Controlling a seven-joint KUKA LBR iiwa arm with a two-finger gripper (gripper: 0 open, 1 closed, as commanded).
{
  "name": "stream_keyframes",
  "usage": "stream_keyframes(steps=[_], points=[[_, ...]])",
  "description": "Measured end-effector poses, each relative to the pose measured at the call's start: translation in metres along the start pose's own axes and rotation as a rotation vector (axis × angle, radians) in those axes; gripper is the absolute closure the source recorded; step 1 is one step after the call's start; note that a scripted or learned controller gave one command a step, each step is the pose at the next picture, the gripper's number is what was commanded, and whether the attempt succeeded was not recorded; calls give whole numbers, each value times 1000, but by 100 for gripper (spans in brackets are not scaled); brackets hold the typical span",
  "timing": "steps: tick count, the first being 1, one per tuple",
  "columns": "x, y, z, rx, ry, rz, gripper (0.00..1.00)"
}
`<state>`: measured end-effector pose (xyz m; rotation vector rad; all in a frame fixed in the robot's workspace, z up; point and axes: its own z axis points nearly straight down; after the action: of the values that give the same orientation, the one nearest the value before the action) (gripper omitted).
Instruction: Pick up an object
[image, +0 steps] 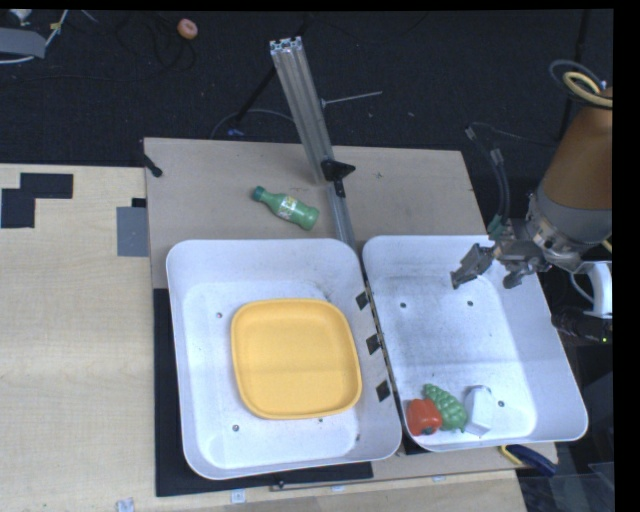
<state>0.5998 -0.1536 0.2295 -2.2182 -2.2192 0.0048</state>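
Tool (490, 268) hung over upper right part of right bin (520, 340), near its far rim, arm (580, 180) coming in from the right with orange band above wrist. Fingers (468, 272) spread apart, nothing between them, tips above bare bin floor. Whether tips touched the floor: could not tell.

Right bin's contents bunched in its near corner, well apart from tool: red piece (423, 416), maybe a toy pepper or tomato, touching a knobbly green piece (447, 405) just right of it; a white block-like piece (477, 408) just beside the green one, hard to tell from bin floor. Exact kind of each too small to tell.

Left bin (190, 300) held a yellow plate (295, 357), square with rounded corners, lying flat roughly at centre. Bins side by side, rims touching or nearly so, with small dark clips (372, 343) along the join.

Green bottle (286, 207) with white label lay on its side on desk (420, 195) behind left bin, outside both bins. Metal rail (308, 100) rose at a slant from desk behind the gap between bins, black bracket at its base. Dark floor with cables behind desk; small orange round thing (187, 27) on floor at far left top. Lighter wooden surface (70, 340) to the left of desk.
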Motion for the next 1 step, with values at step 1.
stream_keyframes(steps=[1], points=[[0, -3, 63, 1, 0, 0, 0]])
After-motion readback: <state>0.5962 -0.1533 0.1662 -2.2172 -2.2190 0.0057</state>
